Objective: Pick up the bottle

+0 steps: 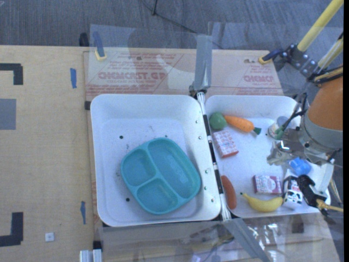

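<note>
**Operator:** What are the two bins holding in the overhead camera view?

**Spotter:** You are looking at a left bin holding one teal divided tray, which is lying flat with three compartments. The right bin is holding a round green fruit just beside a carrot. A small red-and-white carton is lying nearer you than those two. A red sausage is lying along the bin's left wall and a banana at its near edge. A pink box is sitting just behind the banana, and a black-and-white spotted thing just right of it.

**Operator:** And the bottle?

**Spotter:** The bottle seems to be the pale thing with a green part, just right of the carrot's green end. It is too small and too hidden for you to be judging its long axis or which way it is pointing.

**Operator:** The gripper?

**Spotter:** The gripper is hanging over the right bin's right side, just on the near side of that pale thing. You cannot tell how far it is open or whether it is holding anything.

**Operator:** Any writing?

**Spotter:** Red print is running across the cardboard behind the bins, but it is too blurred to read. The carton's label is unreadable too.
</note>
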Action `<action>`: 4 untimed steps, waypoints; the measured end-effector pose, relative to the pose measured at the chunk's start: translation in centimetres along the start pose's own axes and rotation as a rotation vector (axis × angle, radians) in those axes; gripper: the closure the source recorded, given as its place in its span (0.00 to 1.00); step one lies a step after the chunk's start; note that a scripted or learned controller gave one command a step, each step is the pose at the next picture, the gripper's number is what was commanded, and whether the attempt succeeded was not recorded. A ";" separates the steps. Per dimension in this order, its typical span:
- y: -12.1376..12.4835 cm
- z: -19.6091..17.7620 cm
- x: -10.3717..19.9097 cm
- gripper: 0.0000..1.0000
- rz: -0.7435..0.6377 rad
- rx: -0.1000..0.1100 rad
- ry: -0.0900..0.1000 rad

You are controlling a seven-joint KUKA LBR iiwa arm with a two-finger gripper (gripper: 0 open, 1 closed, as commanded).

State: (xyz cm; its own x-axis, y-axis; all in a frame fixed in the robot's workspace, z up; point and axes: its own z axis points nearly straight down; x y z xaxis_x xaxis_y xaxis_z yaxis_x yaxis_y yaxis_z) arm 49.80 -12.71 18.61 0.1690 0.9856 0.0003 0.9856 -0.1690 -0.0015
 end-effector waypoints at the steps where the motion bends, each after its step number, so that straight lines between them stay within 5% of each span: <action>1: 6.6 -5.4 -5.2 1.00 -0.179 -0.005 -0.002; 2: 0.1 9.2 -7.8 1.00 -0.224 -0.004 0.000; 3: 8.4 -10.5 -8.3 1.00 -0.030 -0.004 -0.002; 4: 8.4 -10.4 -8.2 0.00 -0.032 -0.003 -0.002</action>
State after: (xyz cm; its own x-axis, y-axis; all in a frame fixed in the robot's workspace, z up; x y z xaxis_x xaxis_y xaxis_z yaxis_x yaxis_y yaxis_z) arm 56.72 -22.17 29.04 0.1375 0.9905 -0.0014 0.9905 -0.1375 0.0015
